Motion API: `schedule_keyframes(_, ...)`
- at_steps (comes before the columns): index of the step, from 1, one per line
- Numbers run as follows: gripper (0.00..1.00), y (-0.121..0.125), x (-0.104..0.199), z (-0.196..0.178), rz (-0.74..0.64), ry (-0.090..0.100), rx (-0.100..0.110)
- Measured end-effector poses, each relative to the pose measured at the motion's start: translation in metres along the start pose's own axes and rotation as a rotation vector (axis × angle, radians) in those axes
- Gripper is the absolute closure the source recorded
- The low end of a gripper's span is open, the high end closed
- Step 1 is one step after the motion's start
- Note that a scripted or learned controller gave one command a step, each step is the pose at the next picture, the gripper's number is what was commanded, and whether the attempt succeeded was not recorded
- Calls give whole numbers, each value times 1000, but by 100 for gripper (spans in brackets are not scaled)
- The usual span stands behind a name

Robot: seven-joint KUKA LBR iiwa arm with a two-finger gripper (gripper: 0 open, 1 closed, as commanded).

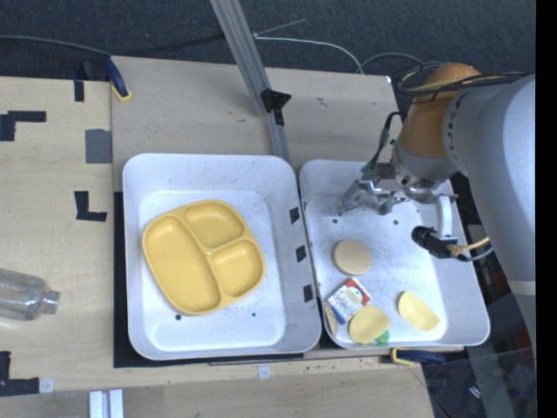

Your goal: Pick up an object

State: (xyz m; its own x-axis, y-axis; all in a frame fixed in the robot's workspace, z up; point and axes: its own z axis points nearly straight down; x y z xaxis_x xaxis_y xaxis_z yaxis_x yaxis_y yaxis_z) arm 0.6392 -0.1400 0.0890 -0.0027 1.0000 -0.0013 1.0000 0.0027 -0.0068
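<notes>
Nothing has been lifted yet: the gripper [370, 194], seemingly spread and empty, is poised above the round tan disc [352, 256].

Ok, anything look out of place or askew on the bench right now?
One thing: a clear plastic bottle lies on its side on the bench, left of both bins. In the right bin, the small packet sits tilted, touching a yellow piece. The yellow divided tray lies skewed in the left bin.

Plastic, pale wood and bare metal

The yellow divided tray [203, 255] is looking like smooth, slightly glossy plastic inside the matt white left bin [135, 233]; beside that bin the worktop [52, 155] is showing pale wood grain, and behind it a ribbed metal rail [239, 37] is gleaming.
</notes>
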Motion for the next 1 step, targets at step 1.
schedule_keyframes(1,0,38,-49,3,3,20,24)
